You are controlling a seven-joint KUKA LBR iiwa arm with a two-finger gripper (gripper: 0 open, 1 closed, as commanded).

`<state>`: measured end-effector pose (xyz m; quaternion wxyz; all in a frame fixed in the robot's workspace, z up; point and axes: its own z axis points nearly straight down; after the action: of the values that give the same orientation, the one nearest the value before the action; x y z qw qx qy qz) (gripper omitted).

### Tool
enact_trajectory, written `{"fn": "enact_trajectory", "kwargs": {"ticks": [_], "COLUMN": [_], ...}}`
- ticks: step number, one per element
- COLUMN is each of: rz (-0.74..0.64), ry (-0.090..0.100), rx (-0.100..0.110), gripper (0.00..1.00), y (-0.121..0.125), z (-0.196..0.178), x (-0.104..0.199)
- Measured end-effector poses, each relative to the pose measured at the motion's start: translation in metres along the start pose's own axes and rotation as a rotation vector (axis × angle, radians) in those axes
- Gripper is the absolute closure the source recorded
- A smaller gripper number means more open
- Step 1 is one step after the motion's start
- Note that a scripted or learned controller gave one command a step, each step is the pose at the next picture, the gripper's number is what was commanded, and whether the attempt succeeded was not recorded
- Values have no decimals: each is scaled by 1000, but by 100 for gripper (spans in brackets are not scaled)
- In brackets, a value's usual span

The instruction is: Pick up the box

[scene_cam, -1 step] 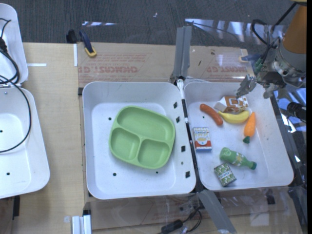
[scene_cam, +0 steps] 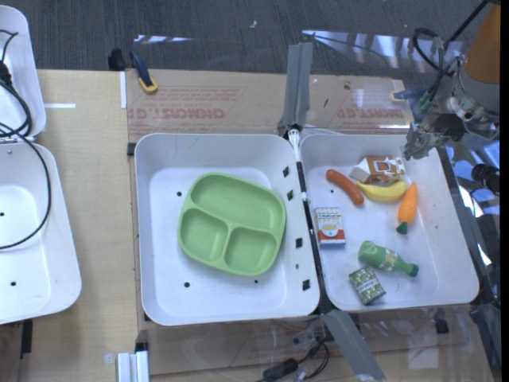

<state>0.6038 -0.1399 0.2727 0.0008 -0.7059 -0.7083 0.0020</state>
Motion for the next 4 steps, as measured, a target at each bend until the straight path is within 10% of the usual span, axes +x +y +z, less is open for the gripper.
{"fn": "enact_trajectory", "kwargs": {"ticks": [1,2,3,4], "rz": [0,-413,-361,-358], "ry": [0,1,-3,1], "rx": [0,-2,-12,-13], "gripper": [0,0,0,100], "y": [0,-47,-41,-41], "z": [0,82,176,167], "x": [0,63,40,40]}}
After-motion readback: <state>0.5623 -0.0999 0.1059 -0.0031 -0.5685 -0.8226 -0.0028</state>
